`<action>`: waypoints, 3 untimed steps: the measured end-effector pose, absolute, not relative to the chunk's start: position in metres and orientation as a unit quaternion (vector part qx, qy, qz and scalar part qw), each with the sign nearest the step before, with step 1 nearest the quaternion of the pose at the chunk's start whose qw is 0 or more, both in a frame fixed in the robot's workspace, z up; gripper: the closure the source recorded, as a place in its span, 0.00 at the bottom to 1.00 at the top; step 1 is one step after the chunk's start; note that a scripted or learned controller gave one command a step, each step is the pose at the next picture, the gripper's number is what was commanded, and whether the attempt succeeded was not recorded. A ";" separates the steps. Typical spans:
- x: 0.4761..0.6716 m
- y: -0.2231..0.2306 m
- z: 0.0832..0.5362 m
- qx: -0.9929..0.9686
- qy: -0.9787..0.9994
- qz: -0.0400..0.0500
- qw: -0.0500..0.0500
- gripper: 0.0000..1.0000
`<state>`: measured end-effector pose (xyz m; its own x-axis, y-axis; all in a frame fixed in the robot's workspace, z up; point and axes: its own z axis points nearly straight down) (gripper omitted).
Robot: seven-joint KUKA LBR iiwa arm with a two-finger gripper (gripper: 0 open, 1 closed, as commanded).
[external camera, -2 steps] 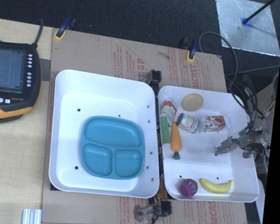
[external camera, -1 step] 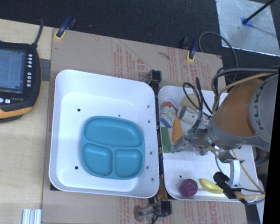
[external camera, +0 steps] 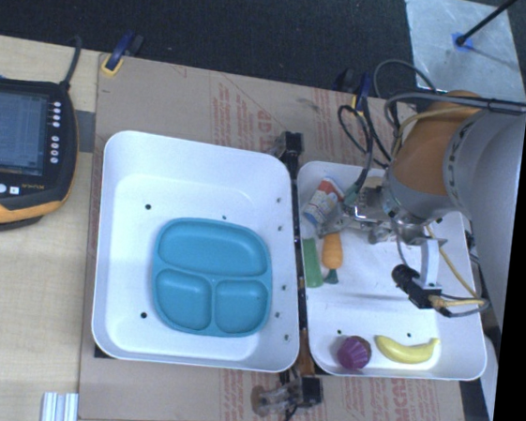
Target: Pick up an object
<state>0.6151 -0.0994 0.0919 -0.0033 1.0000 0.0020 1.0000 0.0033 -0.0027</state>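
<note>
The right bin (external camera: 378, 275) holds several small objects. An orange carrot (external camera: 333, 252) lies beside a green vegetable (external camera: 311, 262) near the bin's left wall. A white and red tube (external camera: 321, 203) rests in the far left corner. A purple round piece (external camera: 353, 352) and a yellow banana (external camera: 407, 349) lie along the front edge. My gripper (external camera: 355, 215) hangs low over the far left part of this bin, just above and right of the carrot. The grey arm (external camera: 447, 169) with its orange band covers most of it.
The left bin (external camera: 128, 237) holds a blue divided plate (external camera: 211, 276). A black cable fitting (external camera: 413, 288) hangs from the arm over the right bin's middle. A tablet controller (external camera: 10, 152) lies at the far left of the bench.
</note>
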 end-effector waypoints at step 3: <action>0.609 -0.120 0.092 -0.706 -0.709 0.001 0.001 0.00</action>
<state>0.6091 -0.1203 0.0921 -0.0041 1.0000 0.0005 1.0000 0.0041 -0.0019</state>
